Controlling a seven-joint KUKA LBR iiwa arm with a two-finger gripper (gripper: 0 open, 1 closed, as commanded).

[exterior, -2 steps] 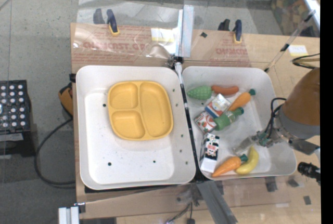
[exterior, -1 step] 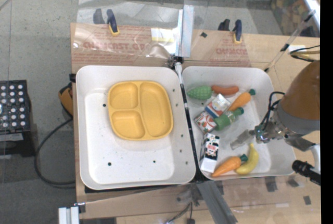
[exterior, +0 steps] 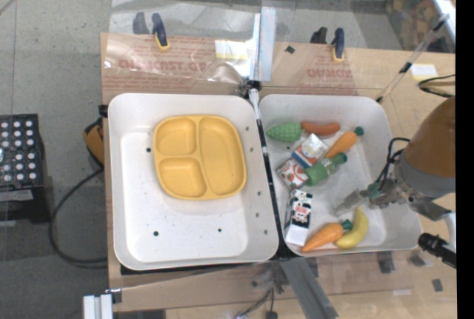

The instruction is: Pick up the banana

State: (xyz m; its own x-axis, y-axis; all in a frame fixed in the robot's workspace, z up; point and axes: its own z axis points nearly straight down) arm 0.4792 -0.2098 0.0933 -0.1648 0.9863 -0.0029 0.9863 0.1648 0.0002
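Yellow divided plate (exterior: 200, 156) is seen in left bin (exterior: 126, 236). In right bin (exterior: 374, 114): green toy vegetable (exterior: 284, 132) far left, sausage (exterior: 320, 128) beside it, carrot (exterior: 343, 142) right of that, green bottle (exterior: 324, 169), two small cartons (exterior: 295, 173) (exterior: 299, 210), another carrot (exterior: 323, 236) near edge. Two blue clamps (exterior: 158, 30) (exterior: 338, 43) are fixed on worktop (exterior: 415, 110) far side.

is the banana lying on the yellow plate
No, the banana lies in the right bin beside a carrot, while the yellow plate sits in the left bin.
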